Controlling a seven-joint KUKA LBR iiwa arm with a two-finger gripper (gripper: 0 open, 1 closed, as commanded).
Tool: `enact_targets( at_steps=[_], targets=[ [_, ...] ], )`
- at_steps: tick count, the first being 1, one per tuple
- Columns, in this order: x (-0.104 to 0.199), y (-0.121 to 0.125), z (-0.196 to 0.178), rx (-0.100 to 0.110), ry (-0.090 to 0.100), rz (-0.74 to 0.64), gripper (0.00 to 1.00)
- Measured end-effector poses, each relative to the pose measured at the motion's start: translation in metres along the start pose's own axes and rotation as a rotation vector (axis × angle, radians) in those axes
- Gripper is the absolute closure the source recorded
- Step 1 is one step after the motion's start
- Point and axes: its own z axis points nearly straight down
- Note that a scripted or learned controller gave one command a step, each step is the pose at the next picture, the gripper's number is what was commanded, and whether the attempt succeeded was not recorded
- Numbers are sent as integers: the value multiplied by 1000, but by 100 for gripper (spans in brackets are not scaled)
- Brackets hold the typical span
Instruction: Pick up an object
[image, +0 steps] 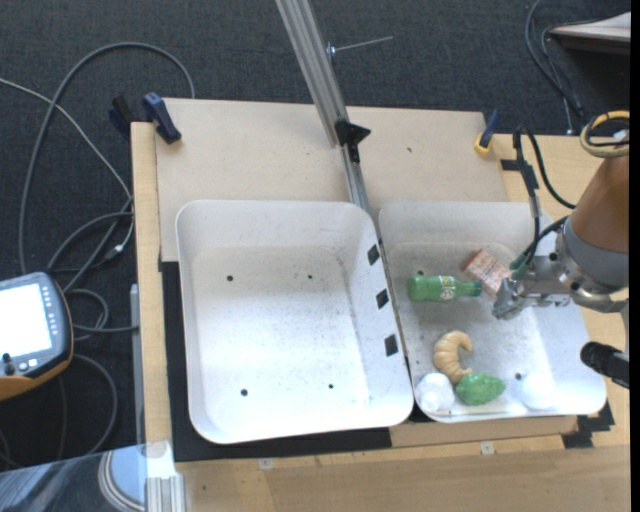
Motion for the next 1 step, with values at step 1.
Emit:
enact_targets(
  at_steps=[1],
  targets=[
    [52,11,5,5,4,-4,100]
  ],
)
